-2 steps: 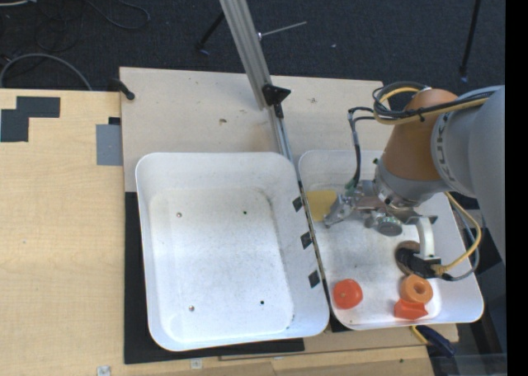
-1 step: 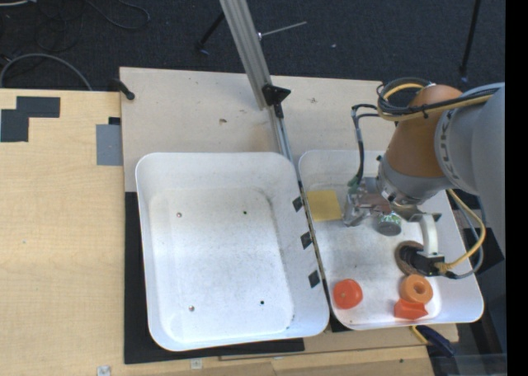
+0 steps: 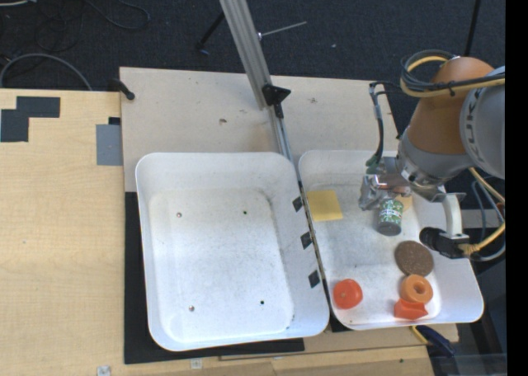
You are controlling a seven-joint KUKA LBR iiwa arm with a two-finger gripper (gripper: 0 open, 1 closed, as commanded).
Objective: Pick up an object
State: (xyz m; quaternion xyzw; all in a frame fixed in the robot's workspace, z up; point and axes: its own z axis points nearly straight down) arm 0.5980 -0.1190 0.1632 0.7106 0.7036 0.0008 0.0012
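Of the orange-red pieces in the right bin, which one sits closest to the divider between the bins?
The red-orange round piece, lying alone near the right bin's left wall. The other two, an orange ring and a red-orange piece, cluster together farther right.

I see open floor across the left bin [image 3: 214, 234], while the right bin [image 3: 363, 238] is crowded: sponge [image 3: 324, 205], can [image 3: 390, 215], brown disc [image 3: 414, 258], orange pieces [image 3: 415, 294].

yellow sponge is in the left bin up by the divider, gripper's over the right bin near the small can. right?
Not quite. The yellow sponge lies in the right bin, against the divider side, not in the left bin. The camera view shows this. The rest holds: the gripper is over the right bin, close by the small can.
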